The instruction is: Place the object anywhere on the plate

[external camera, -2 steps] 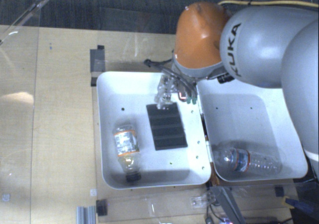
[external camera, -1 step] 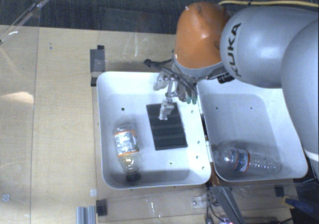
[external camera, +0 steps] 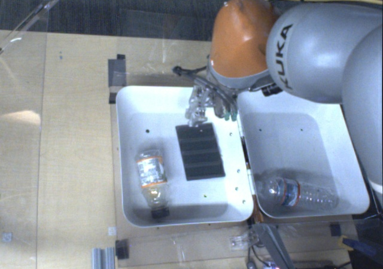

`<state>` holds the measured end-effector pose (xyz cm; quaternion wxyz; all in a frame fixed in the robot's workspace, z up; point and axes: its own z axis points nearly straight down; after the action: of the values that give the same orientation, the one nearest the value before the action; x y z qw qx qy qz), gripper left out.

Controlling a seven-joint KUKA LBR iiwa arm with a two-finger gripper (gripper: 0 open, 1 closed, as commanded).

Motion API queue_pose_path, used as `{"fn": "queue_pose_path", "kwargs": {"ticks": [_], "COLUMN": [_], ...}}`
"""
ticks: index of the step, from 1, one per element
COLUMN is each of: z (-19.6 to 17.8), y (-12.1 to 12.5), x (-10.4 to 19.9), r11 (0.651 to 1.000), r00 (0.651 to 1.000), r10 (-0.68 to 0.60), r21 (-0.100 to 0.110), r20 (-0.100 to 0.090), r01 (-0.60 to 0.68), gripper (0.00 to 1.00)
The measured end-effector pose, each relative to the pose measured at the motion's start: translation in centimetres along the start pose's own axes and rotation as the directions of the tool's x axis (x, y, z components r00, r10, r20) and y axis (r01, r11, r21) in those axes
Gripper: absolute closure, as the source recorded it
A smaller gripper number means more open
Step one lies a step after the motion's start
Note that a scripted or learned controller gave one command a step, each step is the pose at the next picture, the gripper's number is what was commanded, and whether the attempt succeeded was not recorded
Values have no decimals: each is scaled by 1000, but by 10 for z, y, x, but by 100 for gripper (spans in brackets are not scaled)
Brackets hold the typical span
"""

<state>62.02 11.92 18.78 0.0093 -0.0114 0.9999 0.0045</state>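
Arm (external camera: 317,40): grey, with an orange band (external camera: 239,34) above the wrist; it reaches in from the right and hangs over the far edge of the left bin.
Tool (external camera: 200,112): points down over the far part of the left bin, just above the far short edge of the plate. I cannot tell how far it is open, and I cannot tell whether it has hold of anything.
Left bin (external camera: 131,106): shallow, white, set on the tabletop; it touches or nearly touches the right bin along their shared side.
Plate (external camera: 200,152): a dark ribbed rectangle lying flat in the middle of the left bin, a little toward the bin's right side, its long sides running from far edge to near edge at a slight slant.
Bottle (external camera: 151,177): small, clear, with a pale label and amber liquid, lying on its side near the left bin's near left corner, its dark cap toward the near edge. It lies beside the plate, to its left and apart from it.
Right bin (external camera: 281,124): shallow and white, partly covered by the arm.
Big bottle (external camera: 296,193): clear plastic, lying on its side along the right bin's near edge.
Tabletop (external camera: 66,160): pale wood, with a clear sheet over its left part.
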Motion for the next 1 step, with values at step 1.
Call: {"fn": "queue_pose_path", "kwargs": {"ticks": [1], "z": [29], "y": [63], "x": [19], "r11": [993], "r00": [993], "r10": [121], "r21": [6], "r20": [-12], "r01": [-121], "gripper": [100]}}
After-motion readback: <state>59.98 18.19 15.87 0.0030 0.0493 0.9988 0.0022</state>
